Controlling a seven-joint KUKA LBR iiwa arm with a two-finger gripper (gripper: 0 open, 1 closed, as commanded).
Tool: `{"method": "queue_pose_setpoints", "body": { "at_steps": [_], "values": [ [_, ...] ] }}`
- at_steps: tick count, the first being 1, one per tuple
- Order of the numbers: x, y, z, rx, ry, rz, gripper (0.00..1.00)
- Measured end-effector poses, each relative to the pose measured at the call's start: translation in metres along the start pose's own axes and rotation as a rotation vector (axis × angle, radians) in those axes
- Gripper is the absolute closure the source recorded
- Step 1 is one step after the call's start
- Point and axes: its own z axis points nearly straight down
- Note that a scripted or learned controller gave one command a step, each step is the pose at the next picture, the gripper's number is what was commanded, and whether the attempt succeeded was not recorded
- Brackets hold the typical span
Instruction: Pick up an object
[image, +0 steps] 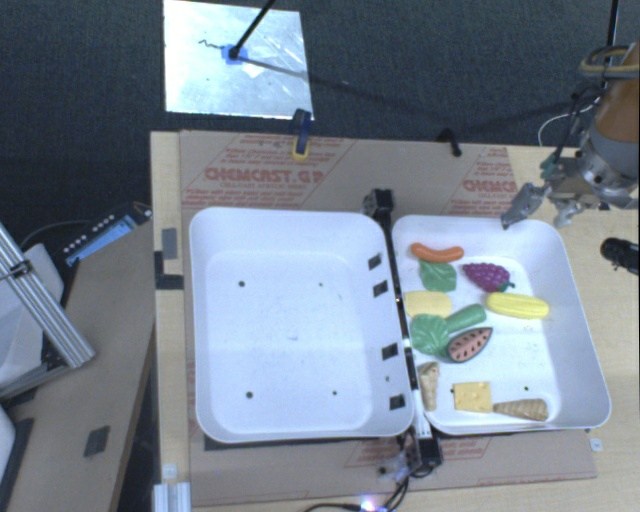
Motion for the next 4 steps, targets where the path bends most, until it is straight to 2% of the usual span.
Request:
{"method": "queue_pose_setpoints", "body": {
  "at_steps": [1, 2, 3, 4],
  "values": [
    [0.068, 0.011, 0.087, 0.003, 0.002, -0.006, 0.0],
    [0.088, 0.013, 0.14, -0.004, 0.002, -0.004, 0.0],
    [0.086, 0.017, 0.12, -0.014, 0.002, -0.003, 1.0],
    [0.186, 0.013, 0.037, -0.007, 0.004, -0.01, 1.0]
  ]
}}
